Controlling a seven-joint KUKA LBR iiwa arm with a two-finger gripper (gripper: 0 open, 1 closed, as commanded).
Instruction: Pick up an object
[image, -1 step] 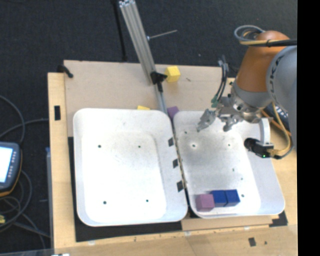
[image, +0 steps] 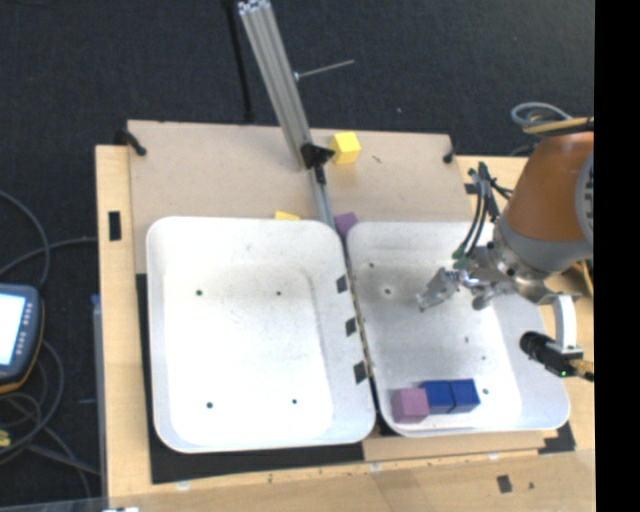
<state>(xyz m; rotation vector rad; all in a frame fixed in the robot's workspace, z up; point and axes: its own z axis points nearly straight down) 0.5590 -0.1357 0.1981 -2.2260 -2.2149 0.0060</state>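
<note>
My gripper (image: 447, 290) hangs over the middle of the right bin (image: 500, 340), with the grey and orange arm reaching in from the right. Nothing shows in its grasp. A blue block (image: 449, 395) lies at the bin's near edge, and a purple block (image: 408, 403) touches its left side. Both are well below the gripper in the view, and apart from it.
The left bin (image: 250, 330) adjoins the right one. Behind the bins, a yellow block (image: 346, 147) sits on the bench beside a slanted metal rail (image: 285, 90). A small purple block (image: 345, 222) and a yellow piece (image: 287, 215) lie at the bins' far edge.
</note>
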